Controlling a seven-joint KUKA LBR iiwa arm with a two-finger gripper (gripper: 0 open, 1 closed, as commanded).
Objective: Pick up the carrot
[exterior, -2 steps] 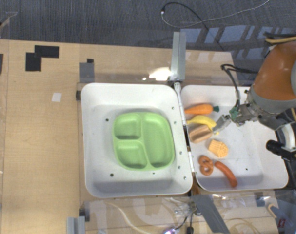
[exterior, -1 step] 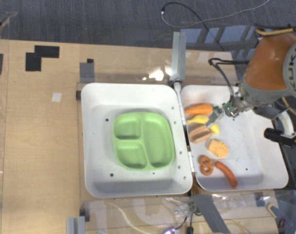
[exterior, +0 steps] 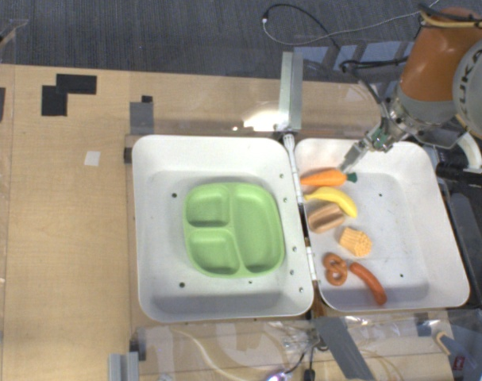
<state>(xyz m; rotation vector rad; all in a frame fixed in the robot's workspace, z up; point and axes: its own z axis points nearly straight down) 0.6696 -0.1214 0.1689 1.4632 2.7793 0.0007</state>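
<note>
The carrot (exterior: pixel 324 178), orange with a green stub at its right end, lies on its side in the right bin (exterior: pixel 415 213), near that bin's upper-left corner and just above a banana. My gripper (exterior: pixel 348 162) hangs over the right bin on the grey arm with the orange band (exterior: pixel 431 62). It points down and to the left, and its tip sits just above the carrot's green end. From this angle I cannot make out whether it touches the carrot.
Below the carrot lie a yellow banana (exterior: pixel 336 201), a bun (exterior: pixel 325 218), a yellow cracker (exterior: pixel 356 242), a pretzel (exterior: pixel 334 269) and a sausage (exterior: pixel 368 282). The left bin (exterior: pixel 153 213) holds a green divided plate (exterior: pixel 233 228). A metal post (exterior: pixel 291 94) stands between the bins at the back.
</note>
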